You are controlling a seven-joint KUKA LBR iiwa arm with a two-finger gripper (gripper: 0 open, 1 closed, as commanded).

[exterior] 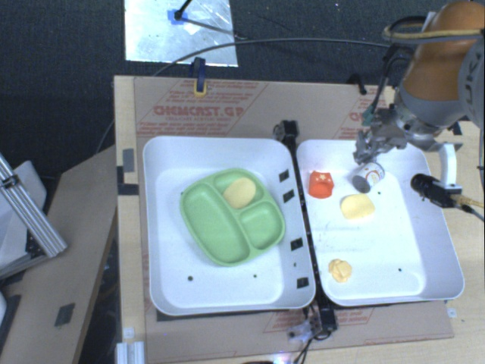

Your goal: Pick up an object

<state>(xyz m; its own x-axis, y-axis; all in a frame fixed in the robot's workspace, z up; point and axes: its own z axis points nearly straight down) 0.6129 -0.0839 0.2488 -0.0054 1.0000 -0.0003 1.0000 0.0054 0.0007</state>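
Orange block (321,184), yellow lumps (357,206) beside perhaps-can (369,177)

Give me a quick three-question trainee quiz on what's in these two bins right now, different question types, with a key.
1. True or false: the green tray sits in the right bin.
2. Which thing lies nearest the gripper? A) red object B) can C) small yellow piece
3. Fill in: a pale yellow item rests in a compartment of the ____.

Key: 1 false, it is in the left bin. 2 B. 3 tray.
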